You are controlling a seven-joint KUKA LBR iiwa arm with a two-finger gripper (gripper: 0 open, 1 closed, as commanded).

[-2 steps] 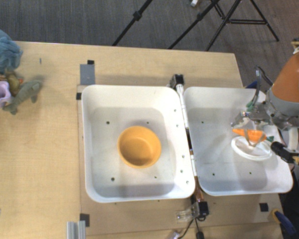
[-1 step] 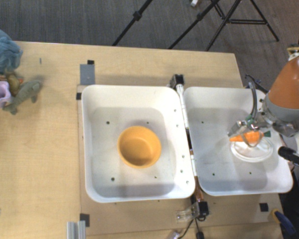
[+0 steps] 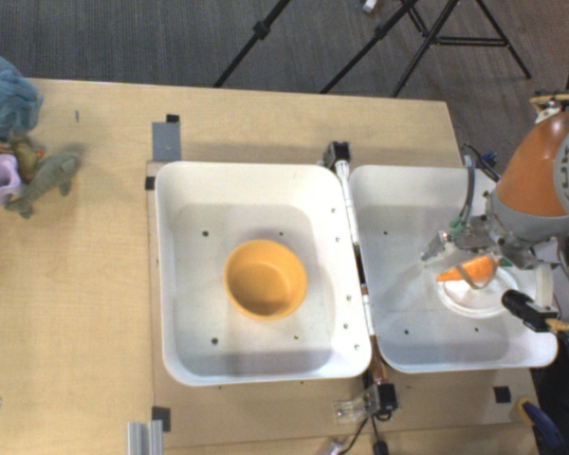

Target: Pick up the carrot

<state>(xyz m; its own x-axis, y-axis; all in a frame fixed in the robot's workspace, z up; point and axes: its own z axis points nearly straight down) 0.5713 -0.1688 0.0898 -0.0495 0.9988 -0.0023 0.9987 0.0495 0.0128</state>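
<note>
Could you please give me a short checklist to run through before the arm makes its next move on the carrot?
1. Carrot is in the right bin, lying on a white plate: ok.
2. Gripper is positioned over the carrot: ok, it sits right above it.
3. Carrot is between the fingers: cannot tell, the wrist hides the contact.
4. Finger opening: cannot tell.
5. Nothing crowds the carrot: ok, the orange bowl stands apart in the left bin.
6. Plate will stay put on lifting: cannot tell, since it lies loose under the carrot.
</note>
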